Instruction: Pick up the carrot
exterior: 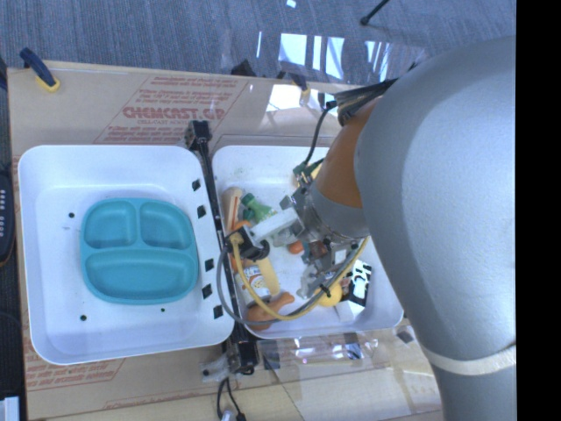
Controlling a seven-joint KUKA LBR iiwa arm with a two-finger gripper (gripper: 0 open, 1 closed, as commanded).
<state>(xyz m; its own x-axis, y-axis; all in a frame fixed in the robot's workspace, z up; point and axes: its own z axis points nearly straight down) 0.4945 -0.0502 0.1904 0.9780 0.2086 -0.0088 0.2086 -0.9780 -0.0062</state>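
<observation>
Arm low over the right of the 2 shallow white bins [263,160], among a clutter of toy food.

The grey arm with its orange band [337,169] reaches down into that bin, and its gripper [317,261] sits amid the items; whether the fingers are spread or pressed together cannot be told. The carrot is most likely the small orange tapered piece [279,302] lying near the bin's front wall, beside a yellow curved piece [329,295], though it is partly hidden by cable and hard to confirm. It looks like light, stiff, smooth plastic, so it may slip or roll; taking it across the thicker middle seems safest. The left bin [35,235] holds a teal divided plate [138,250].
</observation>
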